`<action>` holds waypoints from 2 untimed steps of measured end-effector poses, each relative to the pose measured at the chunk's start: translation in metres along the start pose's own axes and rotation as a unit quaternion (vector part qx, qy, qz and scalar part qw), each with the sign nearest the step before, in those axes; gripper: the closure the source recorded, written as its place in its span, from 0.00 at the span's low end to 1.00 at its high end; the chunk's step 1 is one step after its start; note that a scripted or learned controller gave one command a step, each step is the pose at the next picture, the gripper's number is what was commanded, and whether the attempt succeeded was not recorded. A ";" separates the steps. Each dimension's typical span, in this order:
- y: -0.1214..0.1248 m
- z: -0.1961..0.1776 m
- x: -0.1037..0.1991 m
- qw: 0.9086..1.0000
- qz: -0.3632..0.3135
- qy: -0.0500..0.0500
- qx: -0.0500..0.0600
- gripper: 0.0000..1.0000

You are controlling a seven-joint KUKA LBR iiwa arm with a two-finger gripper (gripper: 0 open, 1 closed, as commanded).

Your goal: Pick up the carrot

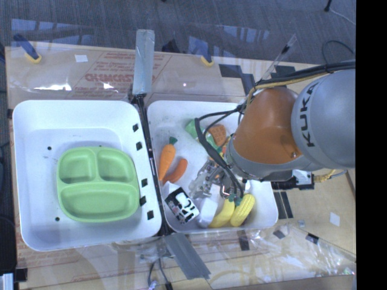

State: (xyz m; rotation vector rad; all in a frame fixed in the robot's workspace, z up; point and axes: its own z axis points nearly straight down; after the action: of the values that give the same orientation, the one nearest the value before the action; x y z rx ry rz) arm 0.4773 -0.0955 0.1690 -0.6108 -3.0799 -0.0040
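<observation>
An orange carrot (166,160) with a green top lies in the right bin (158,121), close to its left wall, pointing up and slightly right. A second orange piece (178,170) lies against its right side. My gripper (208,183) hangs over the middle of the right bin, right of the carrot and apart from it. The metal fingers point down and left, and nothing shows between them.
The left bin (30,122) holds a green divided plate (97,184). In the right bin lie a black and white block (181,205), a banana (223,212), a corn cob (243,208) and green items (199,130). The arm's body covers the bin's right half.
</observation>
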 end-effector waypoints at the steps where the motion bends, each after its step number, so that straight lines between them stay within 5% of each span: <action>1: 0.045 0.079 -0.103 1.000 0.009 0.000 0.001 1.00; 2: 0.045 0.077 -0.104 1.000 0.009 -0.001 0.001 0.00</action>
State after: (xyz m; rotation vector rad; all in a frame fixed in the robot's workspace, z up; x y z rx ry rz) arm 0.5901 -0.0937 0.0915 -0.6387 -3.0758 -0.0001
